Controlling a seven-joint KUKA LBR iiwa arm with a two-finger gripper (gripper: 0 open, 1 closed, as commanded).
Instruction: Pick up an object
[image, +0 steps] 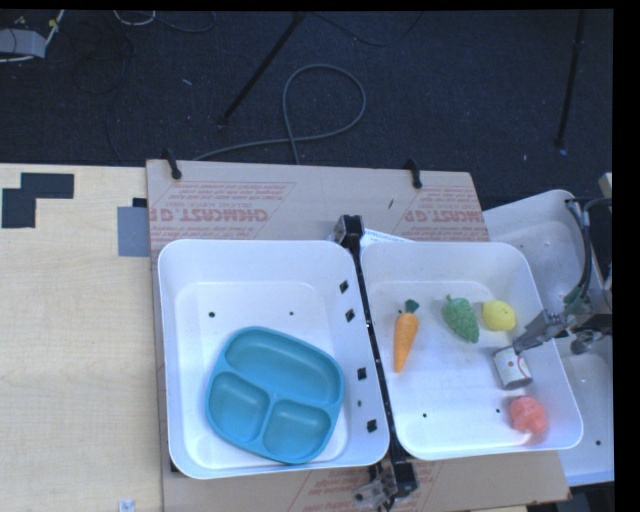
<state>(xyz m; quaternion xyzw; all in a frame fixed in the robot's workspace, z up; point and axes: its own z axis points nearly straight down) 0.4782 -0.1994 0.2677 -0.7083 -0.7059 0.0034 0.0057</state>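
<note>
The right bin (440, 440) holds an orange carrot (404, 338), a green leafy toy (461, 318), a yellow lemon (499, 315), a small silver cylinder (512, 370) and a pink-red toy (527, 414). My gripper (540, 330) comes in low over the bin's right side, just above and right of the silver cylinder and below the lemon. Its grey tip reaches down toward the cylinder. Whether it touches the cylinder is unclear. Most of the arm (592, 300) is cut off at the right edge.
The left bin (190, 270) holds a blue divided plate (275, 393). A black divider (365, 340) runs between the bins. Both bins rest on a cardboard sheet (300, 205) on a wooden bench. A white cover (545, 225) lies to the right.
</note>
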